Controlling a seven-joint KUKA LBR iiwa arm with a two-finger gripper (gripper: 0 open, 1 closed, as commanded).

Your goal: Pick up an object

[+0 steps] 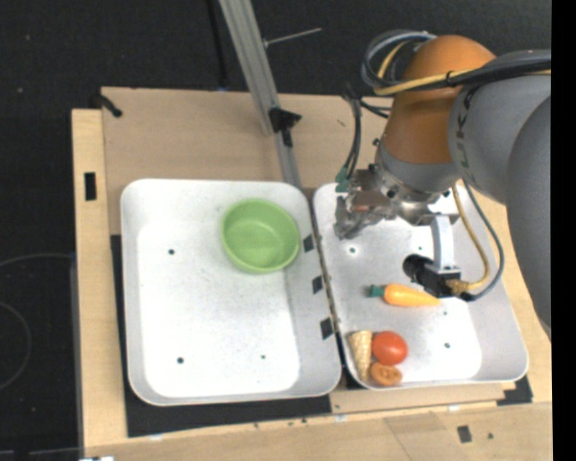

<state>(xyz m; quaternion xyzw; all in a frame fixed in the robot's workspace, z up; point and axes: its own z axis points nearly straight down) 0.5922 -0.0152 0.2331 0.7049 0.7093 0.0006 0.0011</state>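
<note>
1. Camera view: take the right bin (480, 353) as your landmark. You see the gripper (350, 214) over its upper left corner, pointing down and left, near the bin floor.
2. You cannot tell how far it is open, and nothing shows in it.
3. A carrot (408, 297) lies at the bin's middle, below and right of the gripper, apart from it.
4. A tomato (390, 347) sits near the bin's lower edge, with a cone (362, 348) just left of it.
5. A green bowl (260, 236) rests in the left bin (173, 353), beside the right bin's left wall.
</note>
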